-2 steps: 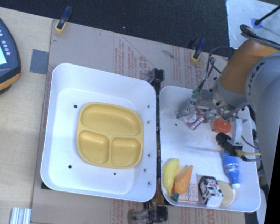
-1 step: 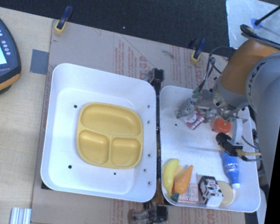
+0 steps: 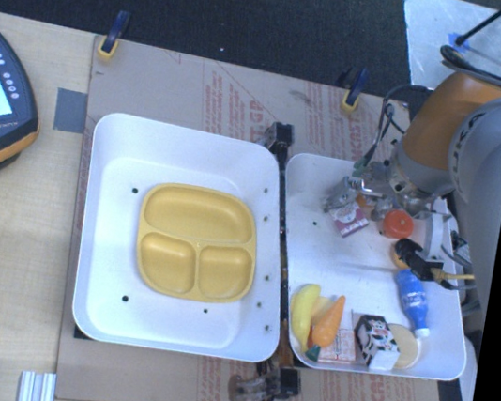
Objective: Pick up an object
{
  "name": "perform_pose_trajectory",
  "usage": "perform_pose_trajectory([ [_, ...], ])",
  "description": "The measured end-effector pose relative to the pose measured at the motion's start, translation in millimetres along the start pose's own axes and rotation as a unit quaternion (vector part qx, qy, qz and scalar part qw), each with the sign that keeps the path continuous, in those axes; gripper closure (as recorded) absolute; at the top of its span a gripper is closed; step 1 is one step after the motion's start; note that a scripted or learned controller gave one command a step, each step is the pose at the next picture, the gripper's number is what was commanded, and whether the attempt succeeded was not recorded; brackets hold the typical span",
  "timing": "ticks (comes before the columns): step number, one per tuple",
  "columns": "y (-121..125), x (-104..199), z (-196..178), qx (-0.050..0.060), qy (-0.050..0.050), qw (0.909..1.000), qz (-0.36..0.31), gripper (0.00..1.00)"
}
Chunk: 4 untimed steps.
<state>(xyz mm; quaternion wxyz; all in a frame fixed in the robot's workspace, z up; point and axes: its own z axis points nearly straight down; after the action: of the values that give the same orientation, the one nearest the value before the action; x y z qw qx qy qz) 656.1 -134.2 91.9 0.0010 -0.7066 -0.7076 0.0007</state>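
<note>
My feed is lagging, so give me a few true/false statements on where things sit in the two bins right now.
1. The yellow tray lies in the left bin. True.
2. The banana lies in the left bin. False: it lies in the right bin, near its front left corner, beside the carrot.
3. The gripper is over the back part of the right bin. True.
4. The blue bottle stands upright on the yellow tray. False: it lies on its side in the right bin, near the right wall.
5. The yellow tray has three compartments. True.
6. The dice sits at the back of the right bin. False: it sits at the front.
</note>
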Motion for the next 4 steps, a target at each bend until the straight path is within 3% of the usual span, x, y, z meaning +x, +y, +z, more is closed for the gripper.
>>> perform_pose_trajectory([
  [1, 0, 0, -11, 0.002, 0.001, 1.0, -0.001, 1.0],
  [2, -3, 107, -101, 0.0, 0.001, 1.0, -0.001, 1.0],
  [3, -14, 163, -100, 0.002, -0.001, 1.0, -0.002, 1.0],
  [4, -31, 63, -100, 0.002, -0.001, 1.0, 0.0, 1.0],
])
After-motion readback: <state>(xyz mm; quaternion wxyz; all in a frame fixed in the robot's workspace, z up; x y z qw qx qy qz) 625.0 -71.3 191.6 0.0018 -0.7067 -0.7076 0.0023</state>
